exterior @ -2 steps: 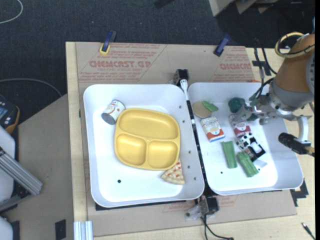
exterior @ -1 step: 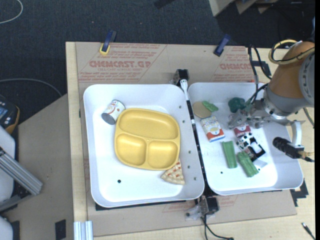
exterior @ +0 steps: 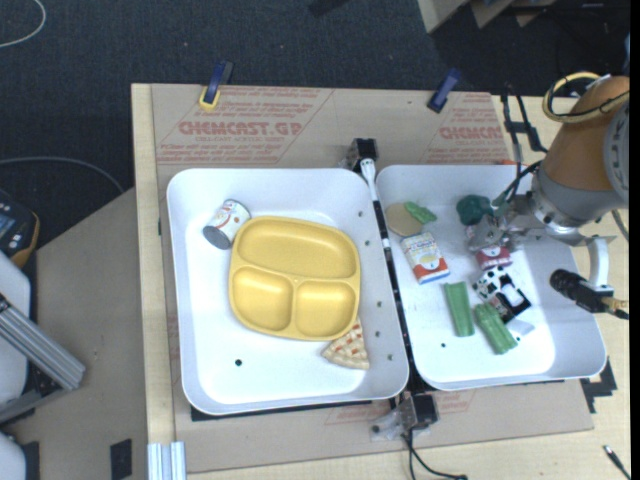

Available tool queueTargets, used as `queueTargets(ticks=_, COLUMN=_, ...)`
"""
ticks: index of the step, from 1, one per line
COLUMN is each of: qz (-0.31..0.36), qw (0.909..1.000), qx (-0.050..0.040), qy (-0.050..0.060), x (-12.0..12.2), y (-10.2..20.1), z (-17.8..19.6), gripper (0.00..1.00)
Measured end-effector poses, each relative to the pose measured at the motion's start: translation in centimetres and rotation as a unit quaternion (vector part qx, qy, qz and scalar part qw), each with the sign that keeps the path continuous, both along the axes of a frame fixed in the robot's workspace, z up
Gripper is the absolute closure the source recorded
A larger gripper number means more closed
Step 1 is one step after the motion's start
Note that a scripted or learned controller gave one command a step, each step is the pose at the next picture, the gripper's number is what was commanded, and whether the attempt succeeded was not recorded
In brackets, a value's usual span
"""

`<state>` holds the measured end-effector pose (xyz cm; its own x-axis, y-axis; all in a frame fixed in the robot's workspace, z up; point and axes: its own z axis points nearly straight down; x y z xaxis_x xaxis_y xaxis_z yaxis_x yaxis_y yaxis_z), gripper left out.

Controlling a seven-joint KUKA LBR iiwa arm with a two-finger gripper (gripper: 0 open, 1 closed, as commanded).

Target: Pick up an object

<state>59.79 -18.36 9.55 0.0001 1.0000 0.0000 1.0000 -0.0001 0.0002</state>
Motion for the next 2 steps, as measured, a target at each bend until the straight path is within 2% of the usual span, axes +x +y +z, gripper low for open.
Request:
queueTargets(ticks=1, qz=-0.001, qw=1.0, qx=-0.001, qy=-0.002, x=-0.8, y=-0.5, z=5.7, gripper=1.0)
queueTargets(ticks=2, qz=0.0, qw=1.0, qx=-0.0018, qy=-0.004, x=-0.6, y=-0.9, z=12.1, gripper=1.0)
